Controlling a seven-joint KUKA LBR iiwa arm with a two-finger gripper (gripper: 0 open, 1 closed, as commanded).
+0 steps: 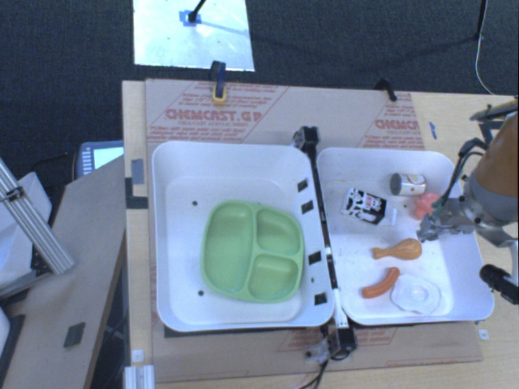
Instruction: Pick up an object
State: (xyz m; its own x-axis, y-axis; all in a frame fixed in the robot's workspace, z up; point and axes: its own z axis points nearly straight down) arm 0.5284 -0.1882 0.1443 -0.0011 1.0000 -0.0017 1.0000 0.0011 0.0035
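The right bin [340,168] holds several small items: a black-and-white carton [364,206], a grey can [407,184], a pink piece [425,207], an orange drumstick [399,251], an orange sausage [380,283] and a white fried egg [417,295]. My gripper [430,230] hangs low at the bin's right side, just right of the drumstick and below the pink piece. No item shows between its tips.
The left bin [174,173] carries a green divided plate [252,251]. A black divider [318,217] with clips runs between the bins. The grey arm with its orange band [495,177] comes in from the right, over the right bin's edge.
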